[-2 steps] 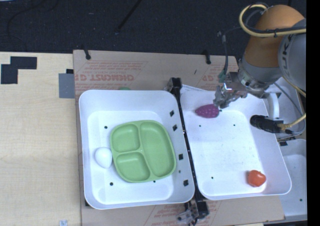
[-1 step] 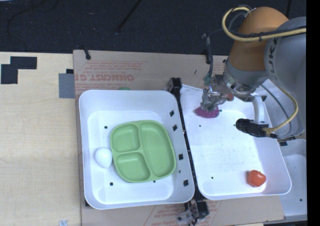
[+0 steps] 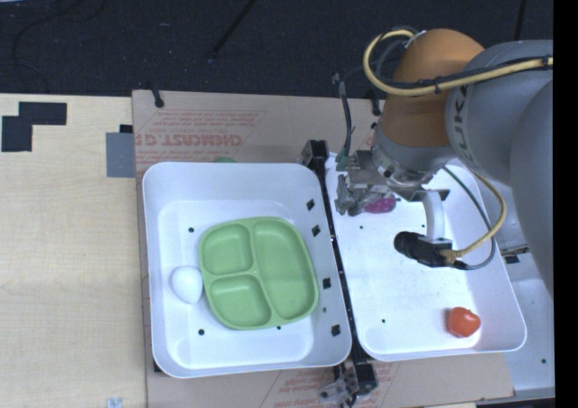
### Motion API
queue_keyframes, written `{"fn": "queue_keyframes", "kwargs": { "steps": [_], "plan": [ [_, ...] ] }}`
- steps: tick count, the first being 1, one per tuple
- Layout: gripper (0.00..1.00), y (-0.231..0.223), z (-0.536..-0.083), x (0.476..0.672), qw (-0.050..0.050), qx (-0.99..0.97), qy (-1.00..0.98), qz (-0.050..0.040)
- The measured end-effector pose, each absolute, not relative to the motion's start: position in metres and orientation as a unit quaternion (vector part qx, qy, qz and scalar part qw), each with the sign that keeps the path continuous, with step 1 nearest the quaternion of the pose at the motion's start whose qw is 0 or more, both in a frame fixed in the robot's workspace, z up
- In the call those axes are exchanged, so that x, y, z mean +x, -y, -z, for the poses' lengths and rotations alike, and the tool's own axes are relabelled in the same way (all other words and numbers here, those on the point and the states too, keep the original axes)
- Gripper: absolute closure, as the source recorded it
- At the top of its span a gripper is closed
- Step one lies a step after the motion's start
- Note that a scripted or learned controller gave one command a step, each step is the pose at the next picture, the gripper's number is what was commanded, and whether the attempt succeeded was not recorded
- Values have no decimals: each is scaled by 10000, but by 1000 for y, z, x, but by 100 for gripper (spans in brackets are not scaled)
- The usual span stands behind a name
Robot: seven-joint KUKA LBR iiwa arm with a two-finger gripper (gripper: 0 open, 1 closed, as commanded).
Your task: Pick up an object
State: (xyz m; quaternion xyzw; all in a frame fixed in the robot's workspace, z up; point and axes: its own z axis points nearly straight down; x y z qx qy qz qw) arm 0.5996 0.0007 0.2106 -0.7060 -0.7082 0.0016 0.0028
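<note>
Fingers [image 3: 354, 200] over right bin's [image 3: 397, 325] far-left corner beside a purple object [image 3: 383, 205] (grip state unclear), red object [image 3: 463, 321] well apart.

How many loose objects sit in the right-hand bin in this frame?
2 visible: a red object near the front right corner, and a purple object at the back, partly covered by the gripper. The arm may hide more.
</note>
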Motion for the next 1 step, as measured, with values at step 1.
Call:
{"fn": "queue_keyframes", "kwargs": {
  "steps": [1],
  "plan": [
    [100,-58,-209,580,28,-7057,7085,-17]
  ]
}}
